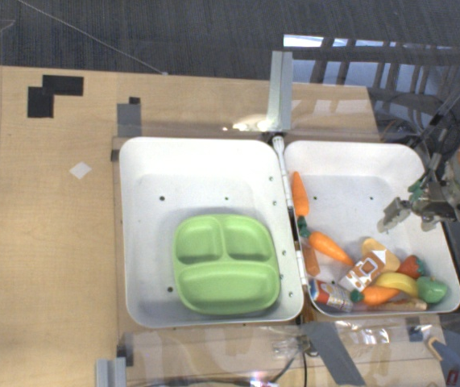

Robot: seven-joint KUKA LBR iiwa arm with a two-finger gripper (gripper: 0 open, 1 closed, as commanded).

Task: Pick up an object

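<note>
The right bin (350, 168) holds a heap of toy food along its near side. An orange carrot (299, 194) lies by the divider, and a second carrot (329, 248) lies nearer the middle. In the near right corner sit a small orange-and-white carton (363, 271), a yellow banana (397, 283), a red piece (409, 266) and a green piece (433, 290). My gripper (411, 216) hangs over the bin's right side, above and just behind the heap. Its fingers are spread open with nothing between them.
The left bin (149, 176) holds a green divided plate (226, 263) toward its near side. A metal post (281, 87) stands behind the divider between the bins. Cables and arm parts crowd the right edge.
</note>
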